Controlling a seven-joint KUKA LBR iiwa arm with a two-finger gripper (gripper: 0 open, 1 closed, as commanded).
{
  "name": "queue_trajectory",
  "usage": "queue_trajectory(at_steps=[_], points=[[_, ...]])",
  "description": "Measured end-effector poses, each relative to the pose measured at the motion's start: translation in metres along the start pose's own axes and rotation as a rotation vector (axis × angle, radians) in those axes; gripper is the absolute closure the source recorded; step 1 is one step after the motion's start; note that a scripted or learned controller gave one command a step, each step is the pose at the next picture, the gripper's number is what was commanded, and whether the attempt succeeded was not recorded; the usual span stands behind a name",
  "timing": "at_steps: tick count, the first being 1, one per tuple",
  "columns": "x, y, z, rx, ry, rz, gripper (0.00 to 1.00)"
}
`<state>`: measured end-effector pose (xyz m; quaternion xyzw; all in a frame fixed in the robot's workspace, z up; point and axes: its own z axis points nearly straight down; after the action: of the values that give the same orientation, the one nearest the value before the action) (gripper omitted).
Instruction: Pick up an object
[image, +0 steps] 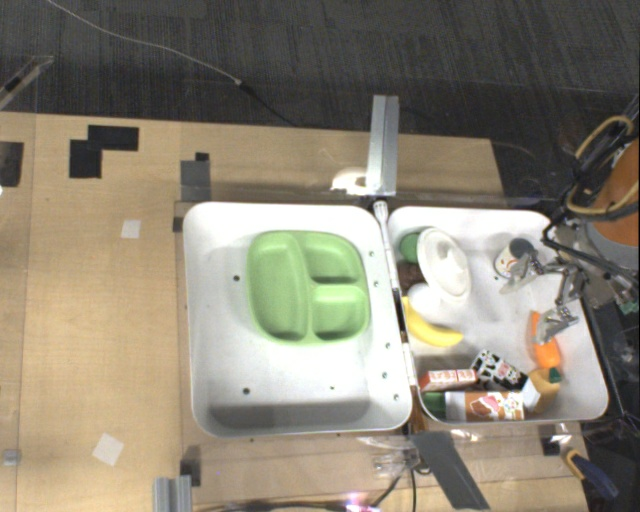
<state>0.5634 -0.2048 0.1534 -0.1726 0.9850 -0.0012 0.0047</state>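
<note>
The wooden bench (100, 300) is being taken up largely by two white bins side by side. The left bin (215, 400) is being occupied by a green divided plate (305, 285), lying flat near its middle. The right bin (480, 225) is being crowded with small goods, and any of them is being offered as the thing to be picked. The grey arm (612, 215) is being reached in from the right edge, and its gripper (556, 305) is being hung over the right side of that bin; whether it is released or clenched cannot be told, and nothing is being seen held in it. A white cup (443, 262) is being judged stiff, smooth and too wide for a sure hold except at the rim. The banana (432, 332), just below the cup, is being judged light and slightly yielding, best taken across its middle. A bottle (485, 406) lying along the near wall is being judged slippery and liable to roll. The small carton (450, 378) beside it is being judged light, with flat sides that suit a pinch. The orange piece (547, 355), nearest the gripper, is being judged light and firm, best taken across its narrow width.
</note>
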Motion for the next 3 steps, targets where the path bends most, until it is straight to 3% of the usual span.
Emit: queue_trajectory(at_steps=[1,3], points=[[0.017,0.005,0.055,0.003,-0.002,-0.039,0.00],[0.058,0.022,0.061,0.008,-0.013,0.095,0.00]])
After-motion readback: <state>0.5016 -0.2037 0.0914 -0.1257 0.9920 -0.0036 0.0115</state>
